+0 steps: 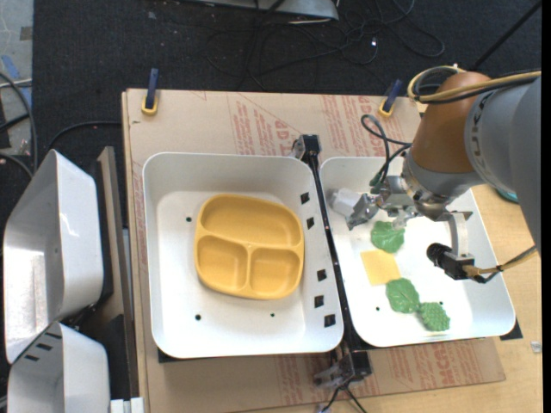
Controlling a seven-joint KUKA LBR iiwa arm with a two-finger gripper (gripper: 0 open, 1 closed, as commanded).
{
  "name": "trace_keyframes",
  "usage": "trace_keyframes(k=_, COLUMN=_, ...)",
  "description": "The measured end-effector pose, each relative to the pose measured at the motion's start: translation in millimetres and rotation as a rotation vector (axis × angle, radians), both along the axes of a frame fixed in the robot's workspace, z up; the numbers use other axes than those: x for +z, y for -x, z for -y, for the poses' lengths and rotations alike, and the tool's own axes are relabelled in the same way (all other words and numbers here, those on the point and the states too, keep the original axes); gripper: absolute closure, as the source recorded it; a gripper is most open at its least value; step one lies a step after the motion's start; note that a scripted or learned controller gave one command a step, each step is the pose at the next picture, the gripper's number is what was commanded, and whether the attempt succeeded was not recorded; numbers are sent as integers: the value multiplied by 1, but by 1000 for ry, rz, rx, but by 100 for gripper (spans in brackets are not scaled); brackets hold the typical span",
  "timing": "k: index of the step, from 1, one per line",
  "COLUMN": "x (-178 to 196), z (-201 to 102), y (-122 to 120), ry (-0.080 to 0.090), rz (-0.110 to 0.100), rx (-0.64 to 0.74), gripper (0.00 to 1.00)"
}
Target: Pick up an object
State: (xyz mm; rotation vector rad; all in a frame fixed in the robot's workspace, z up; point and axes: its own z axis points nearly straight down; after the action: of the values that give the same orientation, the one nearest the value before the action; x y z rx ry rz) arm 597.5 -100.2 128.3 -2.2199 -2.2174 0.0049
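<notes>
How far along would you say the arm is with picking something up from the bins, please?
Nothing looks picked up yet. The end effector is low in the right bin, just above one green piece. The yellow square and two more green pieces lie on the floor. Grasping and lifting remain.

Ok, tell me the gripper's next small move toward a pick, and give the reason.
Probably a short straight descent. The gripper hangs over the right bin, just above the upper green piece, with nothing seen held. That piece is the nearest item; the yellow square and two other green pieces lie farther toward the bin's front.
</notes>
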Motion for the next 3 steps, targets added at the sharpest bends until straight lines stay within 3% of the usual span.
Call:
trace_keyframes(k=1, x=-38, z=-1, y=0, ry=1, rz=4, rx=0, gripper=0)
trace_keyframes(k=2, x=-25, z=0, y=-1, ry=2, rz=8, rx=-1, gripper=100)
trace_keyframes(k=3, x=27, z=1, y=8, ry=1, rz=8, rx=-2, gripper=100)
